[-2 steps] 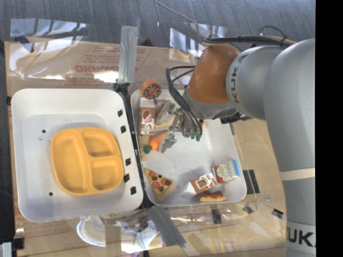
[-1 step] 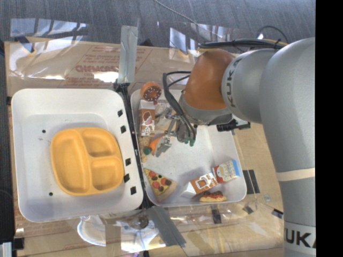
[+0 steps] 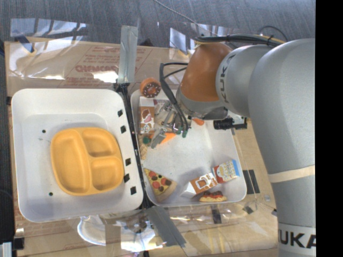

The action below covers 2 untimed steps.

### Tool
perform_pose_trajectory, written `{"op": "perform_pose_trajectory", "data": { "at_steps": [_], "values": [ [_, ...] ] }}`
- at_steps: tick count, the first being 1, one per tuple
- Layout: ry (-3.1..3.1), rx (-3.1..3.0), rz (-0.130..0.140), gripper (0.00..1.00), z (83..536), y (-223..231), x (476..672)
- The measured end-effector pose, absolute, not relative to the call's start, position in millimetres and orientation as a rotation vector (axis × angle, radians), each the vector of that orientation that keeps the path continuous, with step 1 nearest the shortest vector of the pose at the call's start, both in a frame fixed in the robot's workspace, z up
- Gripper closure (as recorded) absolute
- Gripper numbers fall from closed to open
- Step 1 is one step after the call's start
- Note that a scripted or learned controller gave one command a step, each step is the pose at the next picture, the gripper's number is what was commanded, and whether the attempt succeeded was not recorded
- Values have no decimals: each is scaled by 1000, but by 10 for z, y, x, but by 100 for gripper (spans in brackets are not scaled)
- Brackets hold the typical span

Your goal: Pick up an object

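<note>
While a yellow tray fills my left bin, the tool, grip unreadable, hovers over an orange carrot in the right bin.

I saw open floor in the middle of the right bin; a pizza slice, two small cartons and toys along its left wall crowded the edges. A yellow tray filled the left bin's centre.
</note>
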<state>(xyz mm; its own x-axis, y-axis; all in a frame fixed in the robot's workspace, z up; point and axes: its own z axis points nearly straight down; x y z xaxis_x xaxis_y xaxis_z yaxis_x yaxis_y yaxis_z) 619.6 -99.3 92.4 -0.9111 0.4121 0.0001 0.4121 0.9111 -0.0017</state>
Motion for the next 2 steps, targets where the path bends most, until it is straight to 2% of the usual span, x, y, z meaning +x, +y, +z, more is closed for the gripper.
{"op": "perform_pose_trajectory", "data": {
  "at_steps": [1, 2],
  "values": [
    [-3073, -650, 3, 100, 1024, -975, 6204],
    [-2991, -948, 0, 100, 907, -989, 5454]
  ]
}}
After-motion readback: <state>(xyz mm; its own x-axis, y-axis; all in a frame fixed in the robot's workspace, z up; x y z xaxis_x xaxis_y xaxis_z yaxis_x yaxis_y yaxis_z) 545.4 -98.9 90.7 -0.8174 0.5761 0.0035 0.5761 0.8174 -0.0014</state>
